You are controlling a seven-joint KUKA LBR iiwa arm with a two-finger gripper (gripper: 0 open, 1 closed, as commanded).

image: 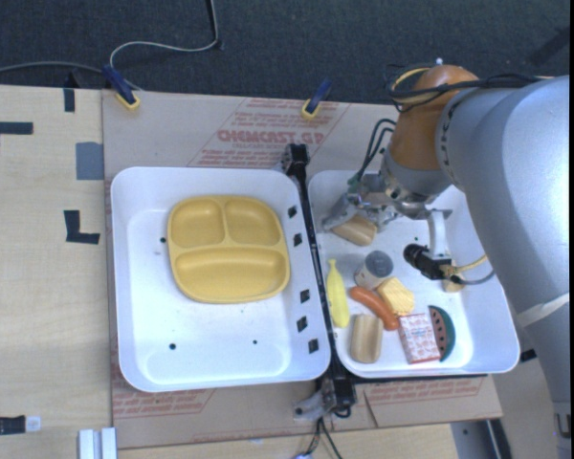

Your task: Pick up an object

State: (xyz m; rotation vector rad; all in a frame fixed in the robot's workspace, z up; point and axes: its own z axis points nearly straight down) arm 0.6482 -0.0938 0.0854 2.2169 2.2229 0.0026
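The claw (356,210) hangs right over the bread roll (354,229) (long axis running left-right); whether it grips, I cannot tell.

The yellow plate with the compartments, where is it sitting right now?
The yellow plate lies in the left white bin, toward its upper middle, across the divider from the toy food in the right bin.
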